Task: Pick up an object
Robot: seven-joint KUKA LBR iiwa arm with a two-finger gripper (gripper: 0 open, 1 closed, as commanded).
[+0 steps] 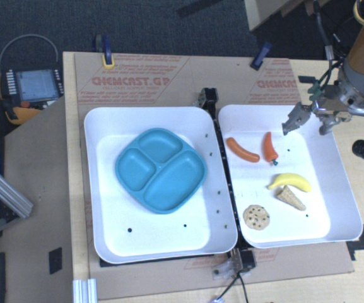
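Note:
The right bin (342, 169) holds a sausage (242, 149), a small carrot (269, 147), a yellow banana (290, 182), a tan wedge (290, 197) and a round cookie (256, 217). My gripper (308, 122) hangs over the bin's back right part, up and to the right of the carrot. Its two fingers are spread apart with nothing between them. It is open.
The left bin (106, 226) bears a blue divided plate (161, 169). Black clamps sit between the bins at the back (208, 97) and the front (243, 259). Cardboard lies under both bins. A small screen device (35, 84) rests off the bench at the left.

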